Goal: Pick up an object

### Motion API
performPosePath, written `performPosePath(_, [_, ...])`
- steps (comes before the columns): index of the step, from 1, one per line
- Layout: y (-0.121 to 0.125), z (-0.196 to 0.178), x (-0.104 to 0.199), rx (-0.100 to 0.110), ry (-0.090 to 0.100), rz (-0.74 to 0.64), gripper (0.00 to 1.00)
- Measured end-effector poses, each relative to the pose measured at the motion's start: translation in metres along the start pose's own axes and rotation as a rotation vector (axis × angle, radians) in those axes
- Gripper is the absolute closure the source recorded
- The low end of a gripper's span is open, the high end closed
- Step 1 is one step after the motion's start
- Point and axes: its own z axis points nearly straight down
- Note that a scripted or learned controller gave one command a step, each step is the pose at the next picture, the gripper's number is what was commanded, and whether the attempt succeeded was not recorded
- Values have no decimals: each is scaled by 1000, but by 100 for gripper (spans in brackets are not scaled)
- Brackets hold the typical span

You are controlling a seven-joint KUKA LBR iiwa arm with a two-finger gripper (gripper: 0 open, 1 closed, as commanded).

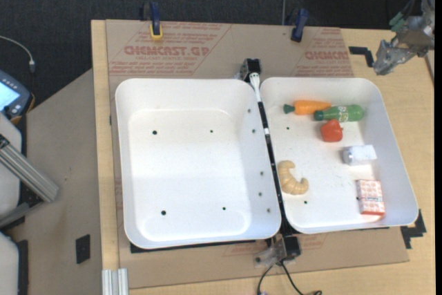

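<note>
Bench: tan board [207, 45] with red print, held by blue clamps [152, 17], dark floor around.
Bins: left bin [186, 162] and right bin [387, 128], shallow glossy white plastic, touching side by side.
Gripper: gripper [384, 60] hangs outside the right bin's far right corner; jaw state cannot be told.
Objects, right bin: green bottle [340, 113] lies with its long axis left-right, touching orange carrot [311, 107]; patterned box [371, 197]; curved beige croissant [292, 178]; grey-white block [358, 155]; red piece [331, 130].
</note>
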Motion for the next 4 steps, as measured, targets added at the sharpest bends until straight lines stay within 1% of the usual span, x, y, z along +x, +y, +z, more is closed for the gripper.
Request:
performPosePath(1, [10, 36, -19, 1, 1, -1, 100])
performPosePath(2, [10, 33, -18, -2, 0, -2, 0])
performPosePath(3, [10, -205, -18, -25, -8, -4, 0])
performPosePath(4, [11, -204, -18, -11, -5, -4, 100])
